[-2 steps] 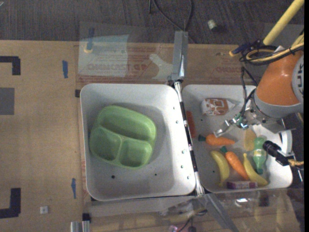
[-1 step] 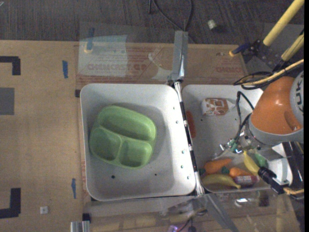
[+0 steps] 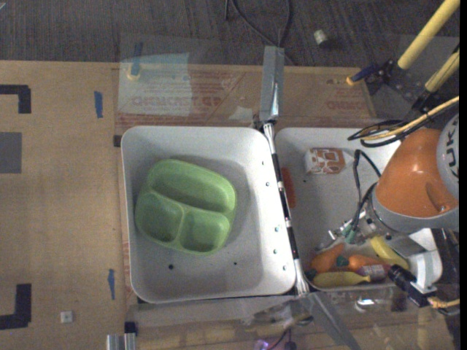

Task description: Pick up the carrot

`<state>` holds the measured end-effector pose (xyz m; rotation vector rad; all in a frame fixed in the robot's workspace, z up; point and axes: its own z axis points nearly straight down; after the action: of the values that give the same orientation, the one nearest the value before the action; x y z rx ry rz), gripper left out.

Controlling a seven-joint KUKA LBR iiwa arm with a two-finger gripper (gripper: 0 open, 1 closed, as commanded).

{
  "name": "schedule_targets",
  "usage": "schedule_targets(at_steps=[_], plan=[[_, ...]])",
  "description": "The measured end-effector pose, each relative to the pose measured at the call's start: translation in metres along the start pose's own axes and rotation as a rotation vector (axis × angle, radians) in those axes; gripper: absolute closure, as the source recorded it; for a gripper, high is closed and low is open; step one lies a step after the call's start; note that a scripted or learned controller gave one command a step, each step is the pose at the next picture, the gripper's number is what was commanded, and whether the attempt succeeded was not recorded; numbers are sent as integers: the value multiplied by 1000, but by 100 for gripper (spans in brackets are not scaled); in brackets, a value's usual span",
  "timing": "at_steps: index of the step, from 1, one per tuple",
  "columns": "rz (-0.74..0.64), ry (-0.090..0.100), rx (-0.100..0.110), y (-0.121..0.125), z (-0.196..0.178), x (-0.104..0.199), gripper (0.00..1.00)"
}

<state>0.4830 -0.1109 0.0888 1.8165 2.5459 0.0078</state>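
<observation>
Two shallow white plastic bins sit side by side on the brown cardboard-covered worktop [image 3: 58, 217]. The left bin [image 3: 146, 152] holds a light green plastic divided plate [image 3: 186, 205] with three compartments, lying near the bin's middle and turned at a slight angle.

The grey arm with its glossy orange band [image 3: 416, 184] reaches in from the right and hangs over the near right part of the right bin [image 3: 321, 203]. Its end effector [image 3: 352, 232] points down toward a small cluster of items in that bin's near corner; how far it is open cannot be told, since the wrist and cables cover its tips, and nothing can be seen held in it.

The orange plastic carrot [image 3: 330, 257] lies in the near left corner of the right bin, just beside the end effector and close to the bin's left wall. Touching it on the near side is a yellow banana-shaped toy [image 3: 343, 278], lying along the near wall. A second yellow piece [image 3: 384, 250] lies just to the right, partly under the arm.

At the far side of the right bin rests a small white and orange card-like packet [image 3: 325, 160], well apart from the cluster. A thin orange-red strip [image 3: 287, 187] lies along the left wall of that bin.
</observation>
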Motion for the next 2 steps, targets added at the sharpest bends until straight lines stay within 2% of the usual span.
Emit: schedule_targets(at_steps=[1,2], plan=[[4,-6,-6,1,-11,-3,100],[4,-5,-6,1,-11,-3,0]])
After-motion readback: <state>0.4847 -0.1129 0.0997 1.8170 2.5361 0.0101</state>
